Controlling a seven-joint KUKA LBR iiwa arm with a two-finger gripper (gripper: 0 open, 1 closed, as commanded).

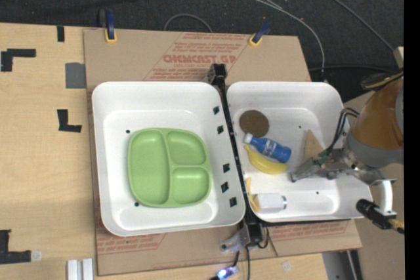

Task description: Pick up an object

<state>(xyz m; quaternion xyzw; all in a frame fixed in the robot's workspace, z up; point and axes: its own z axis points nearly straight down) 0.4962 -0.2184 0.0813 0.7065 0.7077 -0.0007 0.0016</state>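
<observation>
The pincer sits low in the right bin, just right of the banana and bottle; I cannot tell its opening. Best to centre over one item before closing, avoiding the wedge.

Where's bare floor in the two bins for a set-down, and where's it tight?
Left bin: bare strips around the green divided plate, widest along the far wall. Right bin: bare along the far wall beyond the brown disc, and the near floor right of the white block. Crowded mid-bin: blue bottle, banana, gripper.
</observation>
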